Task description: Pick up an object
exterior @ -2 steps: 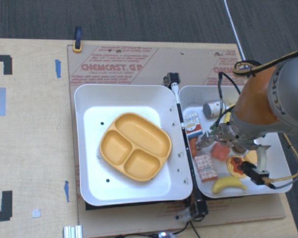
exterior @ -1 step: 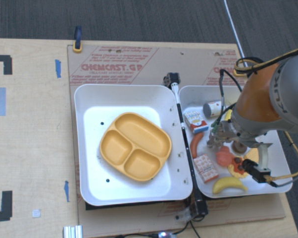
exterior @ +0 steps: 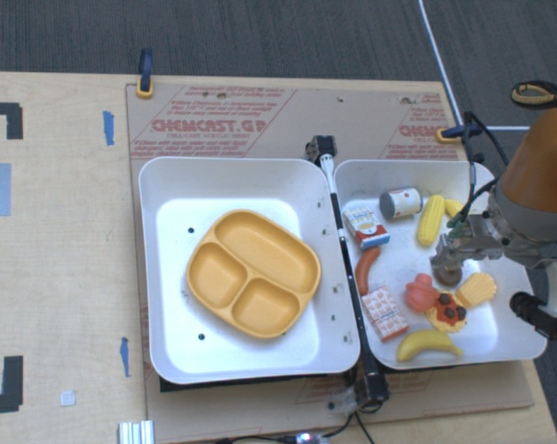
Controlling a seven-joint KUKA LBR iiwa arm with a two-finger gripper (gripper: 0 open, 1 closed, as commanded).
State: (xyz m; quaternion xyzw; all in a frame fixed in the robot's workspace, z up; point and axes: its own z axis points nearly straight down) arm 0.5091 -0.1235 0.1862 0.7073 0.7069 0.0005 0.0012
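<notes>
The right bin point(exterior: 501, 345) holds several toy foods: a corn cob point(exterior: 430, 218), a small can point(exterior: 401, 202), a white and red carton point(exterior: 364, 225), a red sausage point(exterior: 365, 270), a patterned box point(exterior: 385, 312), a red piece point(exterior: 421, 294), a banana point(exterior: 428, 344), a yellow piece point(exterior: 476, 289) and a small pizza-like piece point(exterior: 448, 314). My gripper point(exterior: 448, 268) hangs low over the bin's right half, just above the red piece and left of the yellow piece. Nothing shows between its fingertips.
The left bin point(exterior: 167, 188) holds a yellow three-compartment plate point(exterior: 253, 273). A black divider bar point(exterior: 339, 239) runs between the bins. The grey and orange arm point(exterior: 538, 174) covers the right bin's far right side. Clamps point(exterior: 145, 72) hold the cardboard sheet under the bins.
</notes>
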